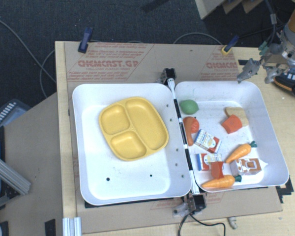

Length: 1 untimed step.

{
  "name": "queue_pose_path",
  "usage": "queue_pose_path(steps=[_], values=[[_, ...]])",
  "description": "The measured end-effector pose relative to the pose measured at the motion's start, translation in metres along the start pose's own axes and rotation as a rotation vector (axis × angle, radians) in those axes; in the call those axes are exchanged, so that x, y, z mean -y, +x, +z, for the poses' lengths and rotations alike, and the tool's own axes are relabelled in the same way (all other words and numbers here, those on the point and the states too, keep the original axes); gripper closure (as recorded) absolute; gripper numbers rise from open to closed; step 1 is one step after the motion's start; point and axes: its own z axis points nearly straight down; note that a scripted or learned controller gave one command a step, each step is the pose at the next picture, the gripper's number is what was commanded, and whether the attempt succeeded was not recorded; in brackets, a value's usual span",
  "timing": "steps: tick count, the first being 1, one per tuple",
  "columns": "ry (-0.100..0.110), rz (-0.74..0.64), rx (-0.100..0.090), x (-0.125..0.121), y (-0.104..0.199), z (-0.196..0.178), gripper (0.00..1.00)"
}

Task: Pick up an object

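While the gripper (255, 69) hangs beyond the right bin's (270, 132) far corner (finger state: cannot tell), carrots (238, 152) and cartons (207, 141) lie inside.

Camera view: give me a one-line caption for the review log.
Gripper hovers beyond the right bin's far corner; toy foods including two carrots inside, yellow divided plate in the left bin.

A brown board (137, 63) printed with red lettering lies under two white bins, the left bin (88, 181) and the right bin (273, 146), which sit side by side and are joined by black clips (168, 74). A yellow divided plate (132, 128) rests in the left bin. Blue clamps (85, 39) grip the board's far edge, and a cable (19, 38) trails across the dark carpet (64, 9).
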Motion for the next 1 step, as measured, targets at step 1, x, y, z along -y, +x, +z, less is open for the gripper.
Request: queue_pose_path(steps=[1], values=[[-0.003,-0.001,0.001,0.0189,0.0028,0.1629,0.00]])
